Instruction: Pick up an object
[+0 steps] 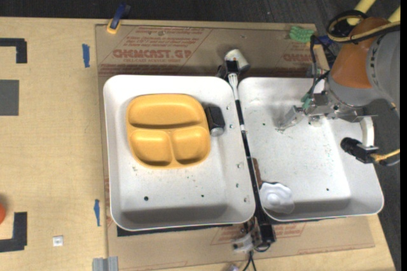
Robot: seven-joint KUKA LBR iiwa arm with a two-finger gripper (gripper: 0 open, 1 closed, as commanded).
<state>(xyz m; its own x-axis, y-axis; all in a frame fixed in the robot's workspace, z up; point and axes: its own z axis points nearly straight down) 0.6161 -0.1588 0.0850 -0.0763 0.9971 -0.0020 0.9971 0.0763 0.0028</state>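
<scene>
Arm (372,69) reaches in from the bench's right edge and sits over the far right part of the right bin (331,200). Gripper (294,116) points toward that bin's far middle, low over the floor; its tips blur against the white plastic. Nothing shows between them. Whether it is wide or narrow: cannot tell from this angle.

Candidate objects:
- Yellow divided tray (168,130), left bin (127,200), far half, lying flat.
- Small dark object (213,119), touching the tray's right edge, near the wall the bins share.
- Small white object (276,194), right bin, near left corner, close against the wall.

Risks as I judge them:
1. The gripper is over bare floor, well apart from all three objects. A close here likely catches nothing.
2. The white object sits in a corner. One finger may strike the bin wall before the other gets round it, or may push it tighter into the corner. It also looks glossy and rounded, so it may slip.
3. The yellow tray is broad and flat; the gripper probably cannot span it, and a rim pinch may tilt and drop it.
4. The dark object rests against the tray, leaving little room for a finger on that side; a miss may nudge both.
5. The cable (381,157) looping off the wrist hangs near the right bin's right rim and could snag on a long reach to the left bin.
</scene>
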